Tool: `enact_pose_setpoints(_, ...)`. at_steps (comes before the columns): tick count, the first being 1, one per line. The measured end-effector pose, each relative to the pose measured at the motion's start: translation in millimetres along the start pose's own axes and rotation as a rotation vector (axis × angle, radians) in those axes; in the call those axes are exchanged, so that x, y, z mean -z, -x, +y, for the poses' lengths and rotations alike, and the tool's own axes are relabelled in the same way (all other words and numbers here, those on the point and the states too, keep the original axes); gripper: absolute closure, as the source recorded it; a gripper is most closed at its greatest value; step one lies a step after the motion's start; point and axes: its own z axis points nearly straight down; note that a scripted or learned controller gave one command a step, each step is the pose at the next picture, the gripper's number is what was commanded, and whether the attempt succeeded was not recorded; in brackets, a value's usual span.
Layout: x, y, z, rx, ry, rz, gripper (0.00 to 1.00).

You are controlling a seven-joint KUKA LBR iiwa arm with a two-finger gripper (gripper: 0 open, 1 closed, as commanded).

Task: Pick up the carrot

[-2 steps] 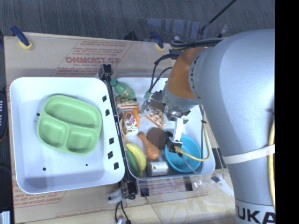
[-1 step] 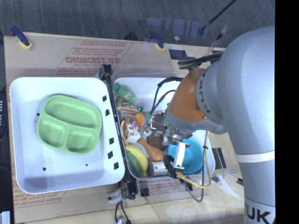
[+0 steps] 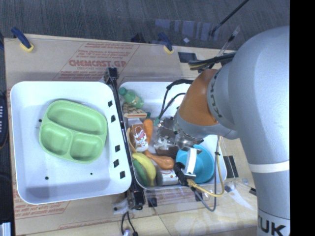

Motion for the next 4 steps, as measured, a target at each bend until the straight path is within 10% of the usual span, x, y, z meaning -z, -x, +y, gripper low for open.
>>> enact_pose_setpoints(2,-5.7,2.1,-43.4,-0.030,-0.017,0.006,1.00)
enact_pose_setpoints(3,-14.1,2.0,24.9,-0.109,-0.008,0.004,1.00)
enact_pose_setpoints(4,-13.6,3.3,25.1,-0.111,-0.007,0.002,0.00)
